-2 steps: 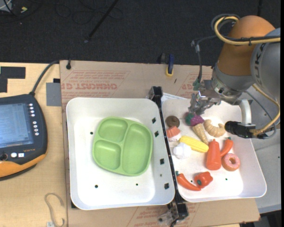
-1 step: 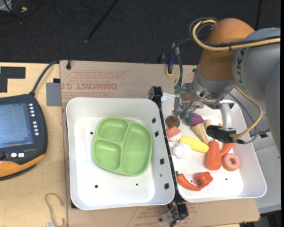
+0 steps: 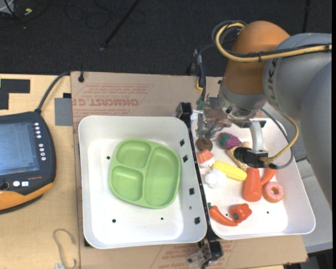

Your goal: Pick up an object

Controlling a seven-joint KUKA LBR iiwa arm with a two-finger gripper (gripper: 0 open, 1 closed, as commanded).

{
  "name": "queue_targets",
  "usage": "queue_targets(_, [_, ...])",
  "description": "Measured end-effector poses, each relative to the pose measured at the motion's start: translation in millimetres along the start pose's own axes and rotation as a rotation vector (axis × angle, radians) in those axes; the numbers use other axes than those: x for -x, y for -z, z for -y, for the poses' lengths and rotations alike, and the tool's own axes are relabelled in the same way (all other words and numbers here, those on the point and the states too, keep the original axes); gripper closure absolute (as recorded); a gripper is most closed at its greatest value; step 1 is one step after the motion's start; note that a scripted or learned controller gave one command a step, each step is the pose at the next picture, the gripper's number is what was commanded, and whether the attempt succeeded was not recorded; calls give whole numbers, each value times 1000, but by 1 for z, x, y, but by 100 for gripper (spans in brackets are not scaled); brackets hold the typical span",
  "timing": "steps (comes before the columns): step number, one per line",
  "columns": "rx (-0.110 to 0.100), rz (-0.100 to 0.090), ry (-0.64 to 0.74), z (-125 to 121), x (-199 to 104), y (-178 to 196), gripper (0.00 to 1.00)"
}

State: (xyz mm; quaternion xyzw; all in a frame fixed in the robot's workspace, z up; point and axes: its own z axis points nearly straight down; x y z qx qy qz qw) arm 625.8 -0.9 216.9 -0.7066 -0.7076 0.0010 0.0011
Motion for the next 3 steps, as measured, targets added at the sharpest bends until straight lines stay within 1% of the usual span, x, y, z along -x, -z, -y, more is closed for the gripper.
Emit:
queue_targets(1, [2,0,-2,0,3,21,100])
queue_targets(2, [1,0,0,-1,0,20,100])
queue_targets(3, [1,1,-1,-10,3,15,100])
